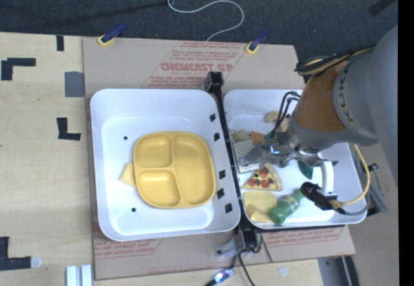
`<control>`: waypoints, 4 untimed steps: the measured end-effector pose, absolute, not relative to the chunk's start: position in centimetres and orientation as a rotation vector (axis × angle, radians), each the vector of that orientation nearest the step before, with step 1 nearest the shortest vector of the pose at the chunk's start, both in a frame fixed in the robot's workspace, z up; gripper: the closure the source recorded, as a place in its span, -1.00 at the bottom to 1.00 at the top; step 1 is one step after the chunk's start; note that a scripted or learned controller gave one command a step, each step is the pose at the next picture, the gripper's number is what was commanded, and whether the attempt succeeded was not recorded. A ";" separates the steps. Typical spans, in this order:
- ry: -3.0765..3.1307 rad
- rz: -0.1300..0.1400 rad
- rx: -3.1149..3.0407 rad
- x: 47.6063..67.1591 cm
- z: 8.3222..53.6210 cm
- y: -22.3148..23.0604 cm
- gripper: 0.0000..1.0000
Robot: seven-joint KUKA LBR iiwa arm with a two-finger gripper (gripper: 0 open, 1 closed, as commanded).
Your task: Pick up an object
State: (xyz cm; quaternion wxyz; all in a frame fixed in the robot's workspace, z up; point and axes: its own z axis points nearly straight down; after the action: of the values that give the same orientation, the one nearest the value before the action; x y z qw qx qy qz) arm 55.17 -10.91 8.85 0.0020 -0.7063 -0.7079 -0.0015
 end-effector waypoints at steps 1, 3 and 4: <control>-2.225 -0.008 -2.217 55.3 10.0 -10.8 1.00; -2.224 -0.001 -2.221 56.0 20.2 -10.7 1.00; -2.223 0.000 -2.219 56.1 22.5 -10.6 1.00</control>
State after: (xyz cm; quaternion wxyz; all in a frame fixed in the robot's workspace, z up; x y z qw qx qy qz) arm 56.08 -10.62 22.48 0.0003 -0.7065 -0.7077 -0.0001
